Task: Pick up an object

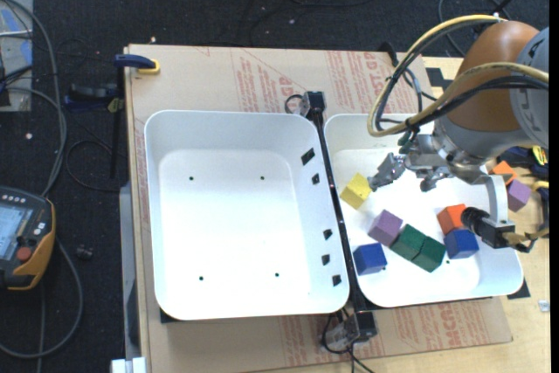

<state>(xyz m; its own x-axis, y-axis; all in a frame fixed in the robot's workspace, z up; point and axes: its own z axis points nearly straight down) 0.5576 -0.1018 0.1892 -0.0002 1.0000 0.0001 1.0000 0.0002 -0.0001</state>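
Observation:
The right bin (489, 279) holds several small blocks. A yellow block (356, 190) lies near its left wall. Toward the front sit a purple block (385, 227), a long green block (417, 247) and a blue block (369, 259). Further right are an orange block (452, 217) and a second blue block (461, 244). A small purple block (519, 193) and an orange one (505, 168) sit at the right rim, partly hidden by the arm. My gripper (405, 179) hangs over the bin's middle, open, just right of the yellow block, with nothing between its fingers.
The left bin (175, 135) stands beside the right one, with black clips (327, 233) along the shared wall. A blue clamp (135, 63) grips the board's back left corner. A yellow hose (410, 57) loops above the arm. A hand-held controller (22, 236) lies on the floor at the left.

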